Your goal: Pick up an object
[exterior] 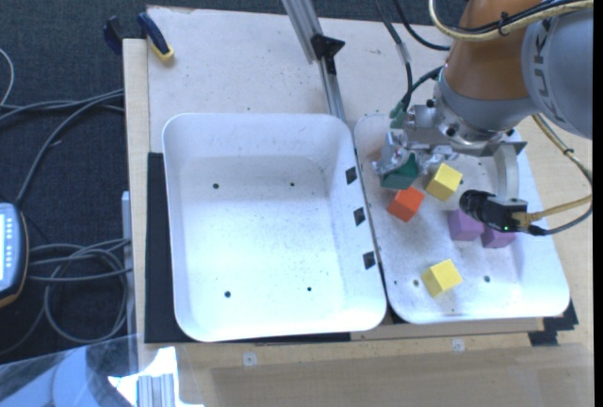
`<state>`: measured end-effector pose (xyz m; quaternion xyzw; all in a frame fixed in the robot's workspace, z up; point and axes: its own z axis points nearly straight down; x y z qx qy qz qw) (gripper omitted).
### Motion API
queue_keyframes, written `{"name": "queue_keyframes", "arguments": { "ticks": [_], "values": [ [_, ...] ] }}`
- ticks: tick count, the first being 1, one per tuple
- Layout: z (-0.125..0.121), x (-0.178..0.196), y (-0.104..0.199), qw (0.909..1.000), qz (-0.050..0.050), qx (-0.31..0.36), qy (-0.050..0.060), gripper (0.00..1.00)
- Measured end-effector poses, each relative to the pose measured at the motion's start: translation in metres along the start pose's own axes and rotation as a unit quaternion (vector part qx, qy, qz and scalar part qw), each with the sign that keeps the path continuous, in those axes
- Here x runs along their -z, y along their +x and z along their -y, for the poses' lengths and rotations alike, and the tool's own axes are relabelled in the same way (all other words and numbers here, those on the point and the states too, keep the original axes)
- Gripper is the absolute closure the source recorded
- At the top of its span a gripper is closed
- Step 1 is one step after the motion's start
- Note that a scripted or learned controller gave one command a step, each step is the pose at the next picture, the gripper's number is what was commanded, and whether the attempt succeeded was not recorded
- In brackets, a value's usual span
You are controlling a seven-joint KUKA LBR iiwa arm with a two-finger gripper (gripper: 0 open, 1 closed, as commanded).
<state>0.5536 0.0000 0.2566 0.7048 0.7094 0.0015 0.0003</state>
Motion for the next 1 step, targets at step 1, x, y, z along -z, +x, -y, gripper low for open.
{"name": "queue_keyframes", "arguments": {
  "ticks": [1],
  "values": [
    [-0.0159,-0.0140,0.0481,1.0000,0.000,0.000,0.001,1.00]
  ]
}}
